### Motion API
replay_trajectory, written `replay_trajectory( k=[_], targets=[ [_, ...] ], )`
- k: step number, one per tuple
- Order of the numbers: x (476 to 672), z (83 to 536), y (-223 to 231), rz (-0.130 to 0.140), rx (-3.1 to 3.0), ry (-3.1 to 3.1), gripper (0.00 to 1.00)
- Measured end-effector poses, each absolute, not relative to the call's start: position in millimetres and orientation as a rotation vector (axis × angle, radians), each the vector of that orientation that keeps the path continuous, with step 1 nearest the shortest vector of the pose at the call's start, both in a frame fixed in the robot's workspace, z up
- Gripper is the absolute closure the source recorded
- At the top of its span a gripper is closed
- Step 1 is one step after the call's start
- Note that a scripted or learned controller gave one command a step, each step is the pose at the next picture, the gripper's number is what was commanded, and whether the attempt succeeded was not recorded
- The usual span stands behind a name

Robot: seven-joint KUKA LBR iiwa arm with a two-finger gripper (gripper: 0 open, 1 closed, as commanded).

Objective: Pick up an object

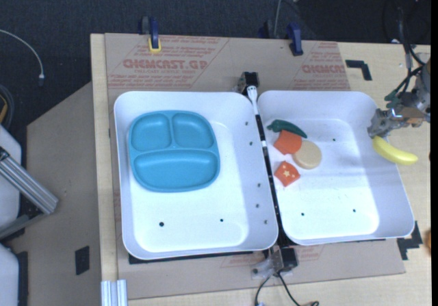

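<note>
Pincer (384, 123) poised at the right bin's (342, 229) far edge, touching the banana (395, 153) lying there; whether it is spread or pressed together is unclear. A shallow pinch near the banana's end could slip off the curved skin.

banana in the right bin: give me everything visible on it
The banana is yellow, smooth and plastic-looking, a short curved toy shape. It lies on its side at the right bin's right wall, upper half, one end pointing up-left toward the gripper, the other toward the rim. The gripper sits just above its upper end; contact can't be judged. It lies apart from the other food pieces.
</note>
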State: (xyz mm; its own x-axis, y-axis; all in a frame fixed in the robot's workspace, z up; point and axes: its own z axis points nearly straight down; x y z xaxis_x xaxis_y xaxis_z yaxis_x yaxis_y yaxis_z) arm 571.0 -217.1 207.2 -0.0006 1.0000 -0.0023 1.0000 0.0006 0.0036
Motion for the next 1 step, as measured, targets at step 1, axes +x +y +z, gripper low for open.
replay_trajectory(
  k=[1],
  targets=[
    [571.7, 233.4, -217.4, 0.001, 2.218, 2.22, 1.0]
  ],
)
